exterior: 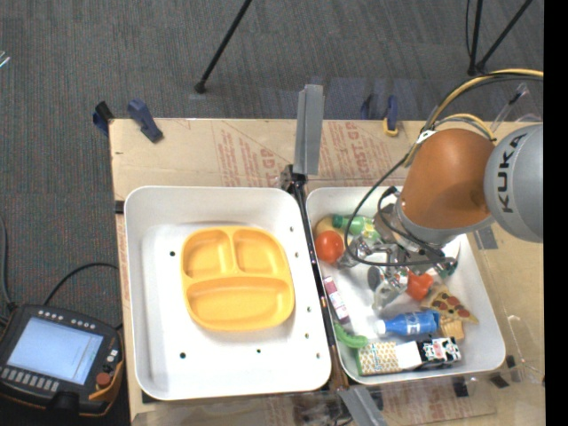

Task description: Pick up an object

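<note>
My gripper (389, 280) hangs below the orange wrist band (446, 180) over the middle of the right bin (486, 278). It sits low among the objects. A red ball-like fruit (328, 247) and a green bottle (352, 224) lie to its left. A small red piece (419, 285) and a toy pizza slice (450, 305) lie just to its right. In front of it lies a blue bottle (409, 325). Nothing shows as held.
A yellow divided plate (237, 276) rests in the left bin (146, 238). The right bin's front holds a patterned packet (380, 358), a white-and-black box (437, 351), a green strip (350, 335) and a pink-white stick (335, 298). Cables loop above the wrist.
</note>
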You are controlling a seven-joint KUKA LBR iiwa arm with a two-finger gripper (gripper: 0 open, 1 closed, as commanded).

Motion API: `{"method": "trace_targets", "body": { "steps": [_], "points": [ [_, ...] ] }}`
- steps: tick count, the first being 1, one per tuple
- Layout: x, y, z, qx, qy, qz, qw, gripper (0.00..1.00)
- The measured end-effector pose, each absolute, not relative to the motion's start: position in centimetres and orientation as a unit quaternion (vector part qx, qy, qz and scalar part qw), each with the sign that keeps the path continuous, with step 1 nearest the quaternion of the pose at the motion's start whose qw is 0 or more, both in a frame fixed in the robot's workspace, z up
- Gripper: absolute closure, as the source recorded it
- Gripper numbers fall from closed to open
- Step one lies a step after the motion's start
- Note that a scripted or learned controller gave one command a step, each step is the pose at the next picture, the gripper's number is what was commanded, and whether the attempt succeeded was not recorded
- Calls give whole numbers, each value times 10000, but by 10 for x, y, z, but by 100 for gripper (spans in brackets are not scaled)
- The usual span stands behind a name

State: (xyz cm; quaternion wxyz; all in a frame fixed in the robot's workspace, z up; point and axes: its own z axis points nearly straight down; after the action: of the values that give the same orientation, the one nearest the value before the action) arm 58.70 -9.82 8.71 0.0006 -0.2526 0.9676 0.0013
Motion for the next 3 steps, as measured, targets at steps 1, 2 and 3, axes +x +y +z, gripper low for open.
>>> {"method": "trace_targets", "body": {
  "steps": [1, 2, 3],
  "points": [
    [526, -158, 95, -2560, 9666, -43, 140, 0],
    [500, -191, 93, -2919, 9564, -39, 127, 0],
    [502, -134, 90, -2546, 9670, -10, 75, 0]
  ]
}}
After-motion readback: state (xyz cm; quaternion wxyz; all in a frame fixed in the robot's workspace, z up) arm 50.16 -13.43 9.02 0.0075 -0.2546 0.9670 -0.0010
